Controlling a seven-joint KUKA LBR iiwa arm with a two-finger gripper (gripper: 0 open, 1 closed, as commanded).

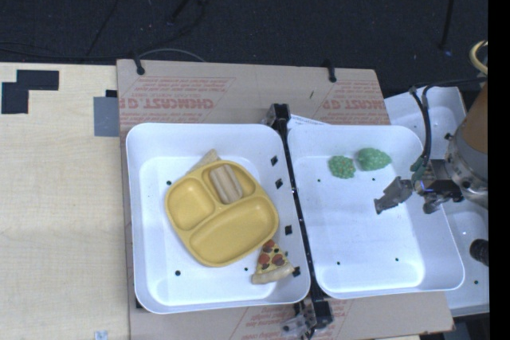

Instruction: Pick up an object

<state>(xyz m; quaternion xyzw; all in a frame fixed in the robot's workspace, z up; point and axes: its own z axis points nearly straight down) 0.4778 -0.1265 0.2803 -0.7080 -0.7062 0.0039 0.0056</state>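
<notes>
In the right bin (358, 267), two green leafy pieces lie side by side near the far wall, a smaller one (342, 166) and a larger one (372, 159). My gripper (411, 200) hovers over the right bin's right side, nearer than the greens and to their right. It is open, with nothing between its fingers. One dark finger (390, 196) points left over the bin floor. In the left bin (151, 171), a yellow divided plate (227, 231) carries a tan hot dog bun (226, 183). A toy pizza slice (272, 264) lies by that bin's near right corner.
A black divider (292, 203) runs between the two bins. Cardboard (239, 95) lies under the bins and shows behind them. The arm's cables (425, 123) loop above the right bin's far right corner. Light wood bench (56, 211) spreads to the left.
</notes>
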